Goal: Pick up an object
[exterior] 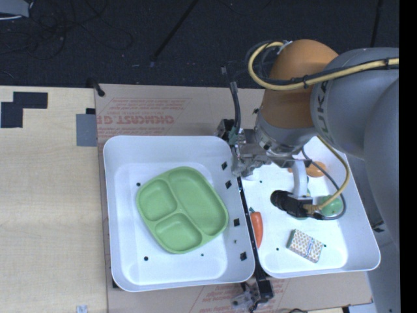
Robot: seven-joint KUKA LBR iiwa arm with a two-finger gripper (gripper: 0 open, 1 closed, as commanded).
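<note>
While the grey arm (365,103) bends in from the right, orange band up top, its gripper (244,160) sits low over the divider between the white bins. Can't tell if it's spread or closed. The left bin (124,175) has a glossy green three-section plate (181,208). The right bin (352,240) holds a stubby orange carrot-shaped piece (257,228) and a flat patterned box (305,245).

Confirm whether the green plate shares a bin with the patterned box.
No: the plate lies in the left bin, the box in the right bin.
</note>
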